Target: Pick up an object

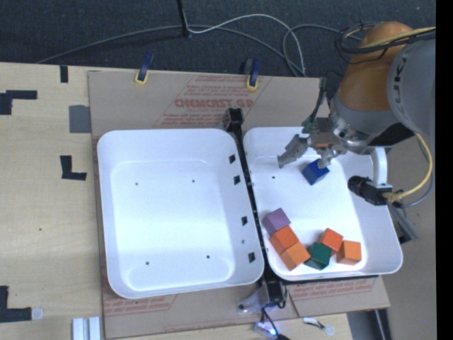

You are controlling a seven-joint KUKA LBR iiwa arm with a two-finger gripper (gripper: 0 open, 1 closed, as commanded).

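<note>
A: Lying where, the blue block (313, 172)?

B: Sitting in the upper part of the right bin (391, 259), right of the frame's centre. Resting just below the gripper (304, 160), at the tip of the finger nearer the frame's right, not between the two fingers. Touching that finger or not: impossible to tell from this angle.

A: And clenching, or released?

B: Standing released, both grey fingers splaying wide apart, gripping nothing. Hanging from a grey wrist with a rounded orange band (371, 62) above it, reaching in from the upper right.

A: Looking like what, that block?

B: Showing as a small matte cube, sharp-edged, slightly tilted.

A: Lying around it?

B: Clustering well below it, along the lower edge of the same bin: a purple block (275, 220), two orange blocks (289, 245) touching each other just beneath it, then a green block (318, 257), a red block (330, 239) and another orange cube (350, 251). All looking like plain painted cubes.

A: And further out?

B: Sitting just beside it, towards frame left, a left bin (170, 211), shallow, white, smooth plastic with rounded corners. Both resting on a brown cardboard sheet (205, 101) with red print, clamped at the top by two clips (144, 69). Lying under that, a pale wooden bench (35, 211) with black tape marks. Trailing across dark carpet at the top, thin cables (233, 23).
</note>
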